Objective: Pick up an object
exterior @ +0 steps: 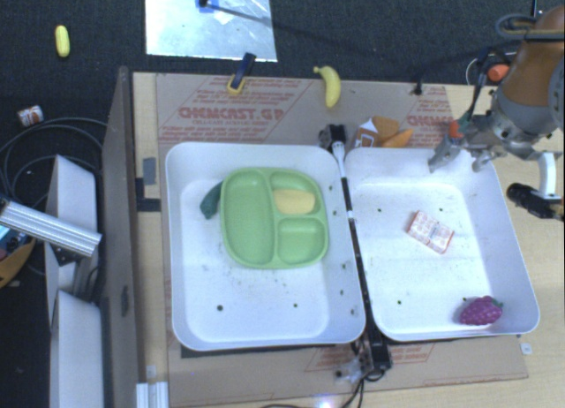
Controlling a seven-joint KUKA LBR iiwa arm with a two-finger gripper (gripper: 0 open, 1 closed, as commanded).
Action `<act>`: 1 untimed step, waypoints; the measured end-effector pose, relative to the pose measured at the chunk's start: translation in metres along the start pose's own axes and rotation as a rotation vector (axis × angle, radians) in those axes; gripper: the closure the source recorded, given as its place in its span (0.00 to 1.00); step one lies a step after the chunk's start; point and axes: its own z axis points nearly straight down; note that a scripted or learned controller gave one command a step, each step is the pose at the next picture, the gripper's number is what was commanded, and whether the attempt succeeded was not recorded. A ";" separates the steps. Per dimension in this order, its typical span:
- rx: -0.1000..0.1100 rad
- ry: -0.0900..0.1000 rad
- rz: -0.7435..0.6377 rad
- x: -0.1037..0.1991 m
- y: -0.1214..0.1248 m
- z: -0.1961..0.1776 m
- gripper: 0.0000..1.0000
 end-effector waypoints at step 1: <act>0.008 0.003 -0.004 0.014 -0.004 0.017 0.00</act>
